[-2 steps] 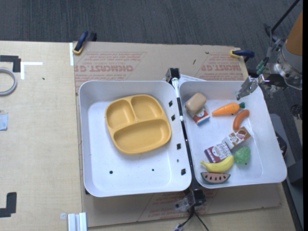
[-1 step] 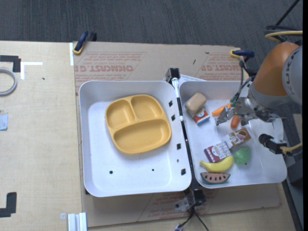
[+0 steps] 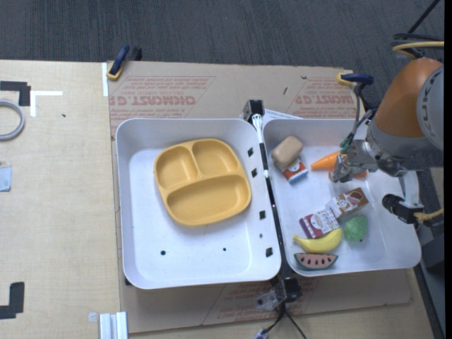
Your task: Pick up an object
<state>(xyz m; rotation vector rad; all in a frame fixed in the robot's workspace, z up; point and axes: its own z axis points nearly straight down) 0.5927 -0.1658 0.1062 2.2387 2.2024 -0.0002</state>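
The right bin [image 3: 395, 256] holds several small toy foods. A tan bread piece [image 3: 287, 149] lies at its back left beside a small red-and-white carton [image 3: 296, 171]. An orange carrot [image 3: 324, 162] lies near the back middle. A brown-and-white snack packet [image 3: 335, 212], a yellow banana [image 3: 319, 242], a green round fruit [image 3: 355, 228] and a watermelon slice [image 3: 315, 261] sit toward the front. My gripper [image 3: 344, 171] hangs low over the bin, right beside the carrot's right end. Nothing shows between its fingers.
The left bin [image 3: 141, 253] holds a yellow divided plate [image 3: 203, 181]. A black clip [image 3: 253, 109] joins the bins at the back, another [image 3: 286, 288] at the front. Cardboard lies under both bins. The arm's orange band [image 3: 406, 101] rises at the right edge.
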